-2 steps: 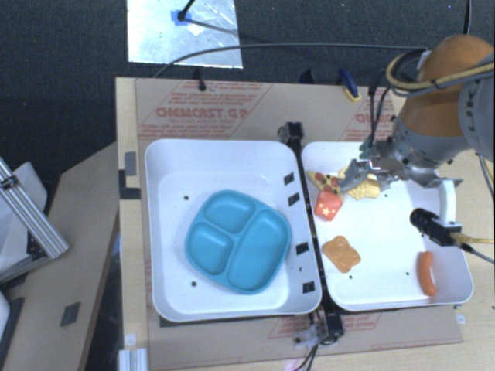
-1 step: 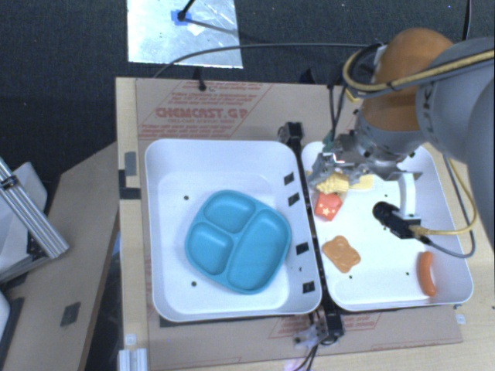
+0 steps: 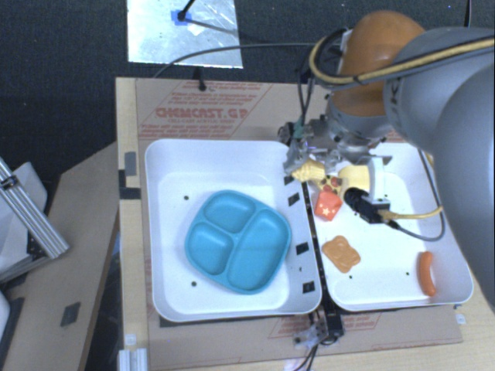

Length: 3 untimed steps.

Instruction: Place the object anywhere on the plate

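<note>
Whether the gripper [image 3: 313, 159] is clenched or released cannot be told: its metal tip sits low in the upper left corner of the right-hand shallow white plastic bin [image 3: 387, 288], and the wrist's own bulk hides how it stands. Directly under that tip, touching or nearly touching it, lies a small bright yellow lumpy piece [image 3: 308, 173], tight against the wall between the two bins. Whether this piece is gripped or only lies beneath cannot be made out.

Just right of it is a paler yellow rounded piece [image 3: 356, 178], and just below, a small red block with pale spots [image 3: 327, 206]. Lower in the same bin lies a flat, tan, toast-shaped piece [image 3: 341, 253], and near the lower right edge an orange sausage-shaped piece [image 3: 426, 273], well apart from the rest.

The smooth blue plastic plate with three compartments [image 3: 237, 240] sits tilted cornerwise in the middle of the left-hand white bin [image 3: 166, 230], with nothing on it.

The grey arm [image 3: 445, 76], glossy, with its rounded orange band [image 3: 379, 37], fills the upper right of the frame. Under both bins is a brown cardboard sheet with red print [image 3: 203, 103]; a crinkled silver foil square [image 3: 182, 22] lies at the upper left.
</note>
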Each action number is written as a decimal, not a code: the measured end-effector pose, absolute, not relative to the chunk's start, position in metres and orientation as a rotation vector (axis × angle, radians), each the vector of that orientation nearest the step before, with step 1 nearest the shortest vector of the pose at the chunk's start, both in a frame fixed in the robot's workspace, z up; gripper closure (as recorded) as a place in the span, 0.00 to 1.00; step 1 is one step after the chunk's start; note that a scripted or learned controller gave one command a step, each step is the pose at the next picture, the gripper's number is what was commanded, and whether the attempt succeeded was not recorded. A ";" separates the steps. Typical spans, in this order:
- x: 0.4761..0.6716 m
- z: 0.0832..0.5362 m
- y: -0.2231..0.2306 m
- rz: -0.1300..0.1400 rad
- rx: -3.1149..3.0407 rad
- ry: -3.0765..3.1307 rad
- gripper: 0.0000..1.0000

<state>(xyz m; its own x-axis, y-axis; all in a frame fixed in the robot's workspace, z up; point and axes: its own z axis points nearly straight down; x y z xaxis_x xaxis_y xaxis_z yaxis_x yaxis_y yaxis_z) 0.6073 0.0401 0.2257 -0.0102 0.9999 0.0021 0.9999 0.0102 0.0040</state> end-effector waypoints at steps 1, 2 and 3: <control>0.625 0.224 0.088 0.006 2.210 2.231 1.00; 0.619 0.225 0.150 0.004 2.209 2.233 1.00; 0.620 0.224 0.146 0.002 2.214 2.228 0.00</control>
